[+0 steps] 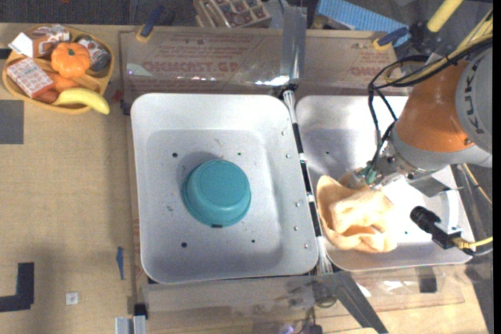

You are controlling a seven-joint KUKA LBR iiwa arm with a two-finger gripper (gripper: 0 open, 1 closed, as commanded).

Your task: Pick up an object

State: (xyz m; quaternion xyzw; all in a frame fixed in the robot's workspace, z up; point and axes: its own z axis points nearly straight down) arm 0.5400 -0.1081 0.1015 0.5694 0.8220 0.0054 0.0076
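A teal bowl lies upside down in the middle of the left bin. A crumpled cream and orange cloth fills the near left corner of the right bin. My gripper hangs from the orange-banded wrist, right over the cloth's upper right edge. Its fingertips are hidden against the cloth.
A yellow dish with toy food, a banana and a small pumpkin stands on the bench at the far left. Clear plastic walls rise behind both bins. Cables and a black fitting trail off the arm over the right bin's near right side.
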